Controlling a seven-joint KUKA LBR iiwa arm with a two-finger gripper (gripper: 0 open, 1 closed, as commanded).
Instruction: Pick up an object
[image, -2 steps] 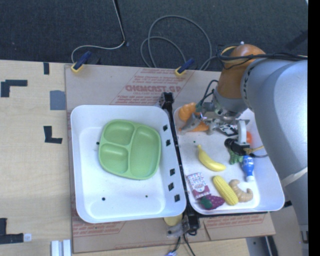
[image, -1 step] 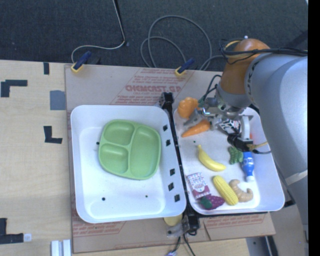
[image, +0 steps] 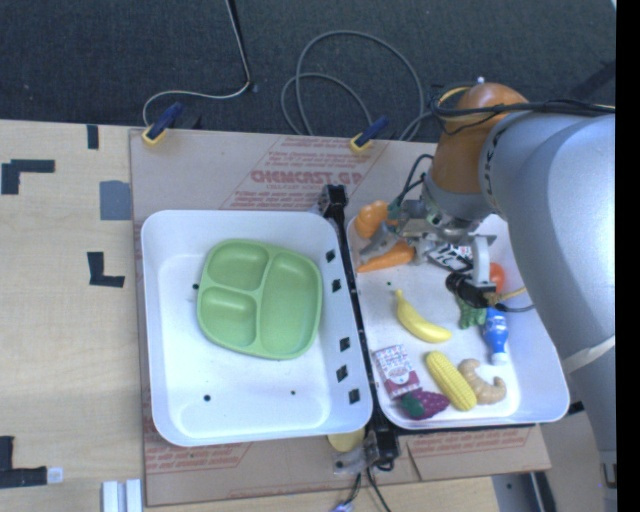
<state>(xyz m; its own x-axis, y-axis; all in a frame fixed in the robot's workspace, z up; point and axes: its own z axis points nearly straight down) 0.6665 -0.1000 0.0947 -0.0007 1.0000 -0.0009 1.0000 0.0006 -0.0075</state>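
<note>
Far left of the claw (image: 432, 232), a green plate (image: 260, 298) lies in the left bin (image: 170, 400). The claw hangs low at the back of the right bin (image: 545, 395), carrot (image: 385, 258) just to its left, banana (image: 420, 318) and corn (image: 450, 380) nearer the front. How far it is open, and whether it holds anything, cannot be told. In such a crowd it could nudge the carrot aside or close on nothing.
</note>
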